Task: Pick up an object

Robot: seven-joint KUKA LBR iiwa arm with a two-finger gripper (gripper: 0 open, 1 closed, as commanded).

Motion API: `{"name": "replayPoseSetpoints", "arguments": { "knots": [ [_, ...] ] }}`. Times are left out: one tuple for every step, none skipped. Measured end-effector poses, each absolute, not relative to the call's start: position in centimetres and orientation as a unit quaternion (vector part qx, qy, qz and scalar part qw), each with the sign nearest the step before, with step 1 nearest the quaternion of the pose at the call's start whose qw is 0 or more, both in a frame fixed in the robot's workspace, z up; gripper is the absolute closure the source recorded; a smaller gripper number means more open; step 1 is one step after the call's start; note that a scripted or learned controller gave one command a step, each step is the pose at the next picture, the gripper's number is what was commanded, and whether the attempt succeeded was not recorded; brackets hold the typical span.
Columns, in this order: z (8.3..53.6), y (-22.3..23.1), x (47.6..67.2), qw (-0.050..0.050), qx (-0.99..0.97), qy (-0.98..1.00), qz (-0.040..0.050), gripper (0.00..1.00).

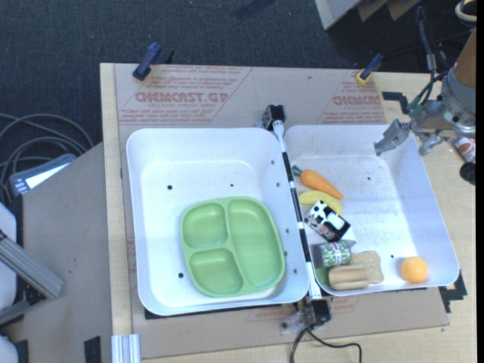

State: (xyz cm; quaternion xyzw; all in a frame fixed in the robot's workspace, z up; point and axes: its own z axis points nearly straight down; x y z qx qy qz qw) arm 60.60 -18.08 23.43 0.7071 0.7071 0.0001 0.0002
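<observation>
A: What lies nearest, at the bottom of the frame?

B: In the right white bin (432, 203), a small round orange ball (414, 269) sits at lower right, apart from a beige bread-like block (355, 272). Higher, an orange carrot (321, 182) lies beside the divider.

A: And the arm?

B: The grey two-finger gripper (407, 136) hovers at upper right over the bin's far edge, fingers spread, holding nothing. I judge this the approach step; next it must descend over one object.

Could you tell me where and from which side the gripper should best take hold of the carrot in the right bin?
Probably across the thick middle of the carrot, from straight above. It lies flat, slanting, and its right side is bare bin floor; the banana sits close below-left.
</observation>
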Motion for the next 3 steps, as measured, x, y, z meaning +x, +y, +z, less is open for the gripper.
{"name": "replayPoseSetpoints", "arguments": {
  "knots": [
    [16.3, -11.8, 58.6, -0.001, 0.707, 0.707, -0.0002, 0.0],
    [8.4, -9.1, 56.0, 0.0, 0.707, 0.707, -0.0002, 0.0],
    [9.4, -9.1, 56.0, 0.0, 0.708, 0.707, 0.0002, 1.0]
  ]
}}
